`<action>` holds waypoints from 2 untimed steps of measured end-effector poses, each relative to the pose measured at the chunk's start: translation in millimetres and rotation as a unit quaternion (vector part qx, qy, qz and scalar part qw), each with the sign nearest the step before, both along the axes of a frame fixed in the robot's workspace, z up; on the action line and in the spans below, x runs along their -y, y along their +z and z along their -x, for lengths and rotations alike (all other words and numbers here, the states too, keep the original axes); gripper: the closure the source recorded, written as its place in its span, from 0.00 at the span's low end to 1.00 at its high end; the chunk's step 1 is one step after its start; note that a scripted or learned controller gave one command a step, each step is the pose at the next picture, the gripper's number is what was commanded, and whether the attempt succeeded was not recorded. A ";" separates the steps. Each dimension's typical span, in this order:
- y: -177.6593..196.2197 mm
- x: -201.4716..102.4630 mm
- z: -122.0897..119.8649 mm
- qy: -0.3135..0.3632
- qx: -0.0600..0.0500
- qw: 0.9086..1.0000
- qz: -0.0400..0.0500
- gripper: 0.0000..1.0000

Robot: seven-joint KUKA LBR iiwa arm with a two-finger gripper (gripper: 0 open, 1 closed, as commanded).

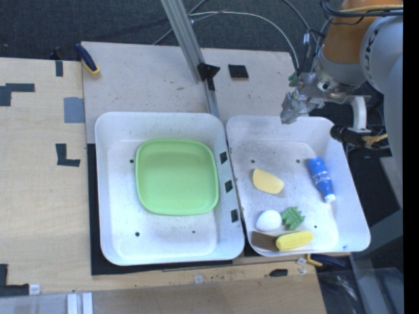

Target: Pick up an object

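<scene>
The arm (pixel 376 38) runs off the top and right edges, so most of it is cut away. Its gripper (pixel 291 110), above the right bin's (pixel 347 195) far rim, is too small and blurred to read the fingers. A brown thing (pixel 263 241) at that bin's near edge lies half hidden under the corn (pixel 294 241).

No readable text — no labels, brands, numbers, signs.

Pretty even, soft overhead light, white bins (pixel 167 254) a bit washed out, faint shadows, whole frame slightly soft and grainy.
</scene>
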State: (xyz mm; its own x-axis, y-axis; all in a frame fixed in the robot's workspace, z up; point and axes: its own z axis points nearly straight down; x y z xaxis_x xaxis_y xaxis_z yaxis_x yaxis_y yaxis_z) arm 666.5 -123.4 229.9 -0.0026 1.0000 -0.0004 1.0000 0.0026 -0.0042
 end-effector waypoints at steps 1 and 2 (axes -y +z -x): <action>5.3 -59.0 3.8 0.002 0.000 1.000 0.000 1.00; 10.5 -112.1 5.1 0.002 0.000 1.000 0.000 1.00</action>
State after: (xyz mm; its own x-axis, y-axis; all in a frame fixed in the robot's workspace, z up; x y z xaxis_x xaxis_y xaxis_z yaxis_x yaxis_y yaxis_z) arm 661.4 -11.4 240.4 -0.0063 1.0000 -0.0004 1.0000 0.0063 -0.0051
